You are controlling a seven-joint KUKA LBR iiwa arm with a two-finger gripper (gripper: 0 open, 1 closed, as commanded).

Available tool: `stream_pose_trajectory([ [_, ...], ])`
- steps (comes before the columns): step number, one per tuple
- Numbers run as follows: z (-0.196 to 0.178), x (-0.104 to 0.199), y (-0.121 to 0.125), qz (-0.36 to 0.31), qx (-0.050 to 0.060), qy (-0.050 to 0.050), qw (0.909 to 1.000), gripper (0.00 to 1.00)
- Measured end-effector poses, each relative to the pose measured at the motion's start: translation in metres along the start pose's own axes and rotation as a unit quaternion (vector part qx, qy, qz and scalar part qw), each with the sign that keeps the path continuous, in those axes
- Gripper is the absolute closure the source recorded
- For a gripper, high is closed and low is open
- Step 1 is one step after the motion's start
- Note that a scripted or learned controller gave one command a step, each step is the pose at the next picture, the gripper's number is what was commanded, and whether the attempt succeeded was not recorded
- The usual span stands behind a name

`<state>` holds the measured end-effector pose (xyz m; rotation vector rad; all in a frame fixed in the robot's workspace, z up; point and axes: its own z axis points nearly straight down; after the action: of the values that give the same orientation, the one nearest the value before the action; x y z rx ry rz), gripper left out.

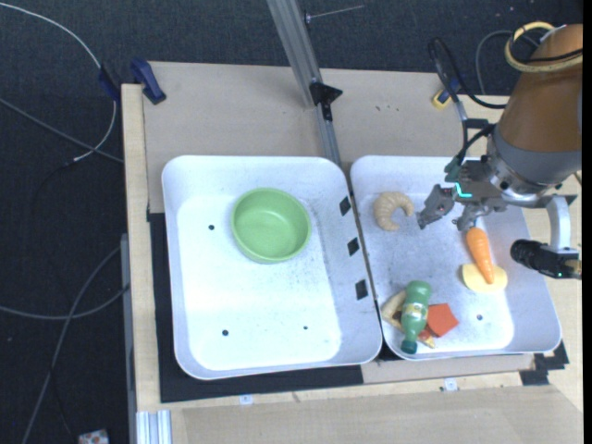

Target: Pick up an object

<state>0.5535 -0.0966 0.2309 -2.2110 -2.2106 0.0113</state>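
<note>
A green bowl (270,224) is sitting in the left bin (194,340). In the right bin (527,326), a croissant (393,209) is lying just left of the gripper (452,213), whose fingers are hanging spread with nothing between them. A carrot (478,252) is resting beside it.

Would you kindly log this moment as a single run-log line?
gripper: open, over right bin, holding nothing | nearest: croissant, carrot | left bin: green bowl | pick: not yet done
</note>
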Motion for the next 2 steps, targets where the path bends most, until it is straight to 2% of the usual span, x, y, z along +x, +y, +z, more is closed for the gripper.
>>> stream_pose_trajectory([
  [1, -0.004, 0.0, 0.001, 0.0, -0.004, 0.0, 1.0, 0.0],
  [2, 0.04, -0.003, 0.001, 0.001, 0.0, 0.0, 1.0, 0.0],
])
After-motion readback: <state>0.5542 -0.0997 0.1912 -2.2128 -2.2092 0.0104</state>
